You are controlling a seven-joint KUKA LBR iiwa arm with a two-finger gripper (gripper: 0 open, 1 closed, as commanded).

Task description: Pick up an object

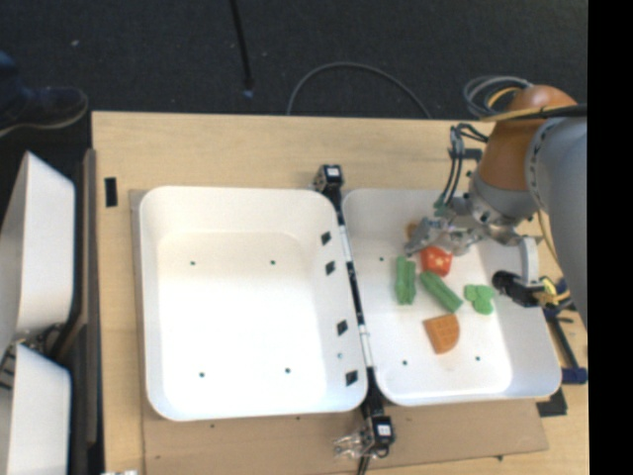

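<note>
1. Bench [119,146]: a pale wood surface seen from above at a slant, with dark floor behind it. White box-like items stand off its left edge.
2. Left bin [158,295]: a shallow white tray with small dark dots on its floor. It sits touching the right bin along a shared middle seam fitted with small black clips.
3. Right bin [495,374]: a shallow white tray that holds all the loose items listed below.
4. Green block [406,279]: an upright oblong lying near the bin's left-centre.
5. Second green block [440,292]: lying at a tilt, just right of the first and directly below the red item.
6. Red object [437,260]: small and rounded, lying in the upper-middle of the bin, right under the gripper's tip and touching or nearly touching it.
7. Orange object [443,333]: a wedge shape lying below the tilted green block, nearer the bin's front.
8. Small green piece [480,299]: lying to the right of the tilted block.
9. Gripper [442,234]: low over the upper part of the right bin, above the red object. Its degree of opening cannot be told, nor whether it has hold of anything.
10. Arm [524,156]: grey with an orange band, entering from the right.
</note>
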